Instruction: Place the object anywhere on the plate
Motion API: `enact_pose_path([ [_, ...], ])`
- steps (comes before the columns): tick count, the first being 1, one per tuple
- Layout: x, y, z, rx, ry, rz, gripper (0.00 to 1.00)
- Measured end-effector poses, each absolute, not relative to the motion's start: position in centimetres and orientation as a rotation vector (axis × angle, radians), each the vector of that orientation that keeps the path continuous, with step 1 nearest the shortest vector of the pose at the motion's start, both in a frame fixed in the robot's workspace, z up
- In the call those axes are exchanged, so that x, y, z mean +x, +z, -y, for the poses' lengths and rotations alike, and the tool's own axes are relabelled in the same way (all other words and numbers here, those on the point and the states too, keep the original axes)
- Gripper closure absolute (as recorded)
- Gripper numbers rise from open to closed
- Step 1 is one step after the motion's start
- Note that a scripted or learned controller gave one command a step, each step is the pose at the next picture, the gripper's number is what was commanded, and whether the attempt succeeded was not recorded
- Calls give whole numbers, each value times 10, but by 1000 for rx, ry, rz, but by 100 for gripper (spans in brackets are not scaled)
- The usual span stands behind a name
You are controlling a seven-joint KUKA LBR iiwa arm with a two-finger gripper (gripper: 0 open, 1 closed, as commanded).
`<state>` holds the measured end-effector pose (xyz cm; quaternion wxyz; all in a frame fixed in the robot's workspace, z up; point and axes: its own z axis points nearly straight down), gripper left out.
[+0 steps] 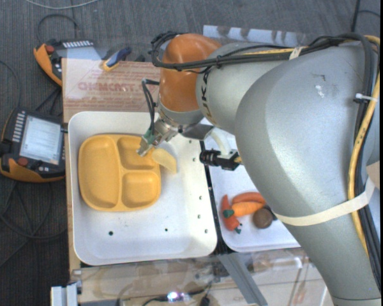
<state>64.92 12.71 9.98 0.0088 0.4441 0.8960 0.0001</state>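
Two white bins sit side by side on the tabletop: in the left bin (179,234) a yellow divided plate (118,171) lies toward its left edge, and the arm's jaws (147,144) (whether spread or pressed together, I cannot tell) hang over the plate's upper right corner, touching a pale banana (166,160) that rests at the plate's right rim.

The bench (102,88) carries two shallow white bins side by side. The left bin (179,228) (the larger share of it is in plain sight) holds a yellow divided plate (108,171) toward its left half, with a pale yellow banana-like piece (167,160) lying at the plate's upper right edge. The right bin (274,234) is partly covered by the arm; on its visible floor lie two orange carrots (242,206) close together and a small brown round item (263,218) just beside them. A cardboard sheet (108,94) lies on the bench behind the left bin.
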Motion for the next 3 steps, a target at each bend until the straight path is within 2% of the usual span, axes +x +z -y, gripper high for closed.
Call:
enact_pose_path([
  [1,647,97,-132,1370,5,-2794,100],
  [3,651,96,-140,1356,-3,-2797,100],
])
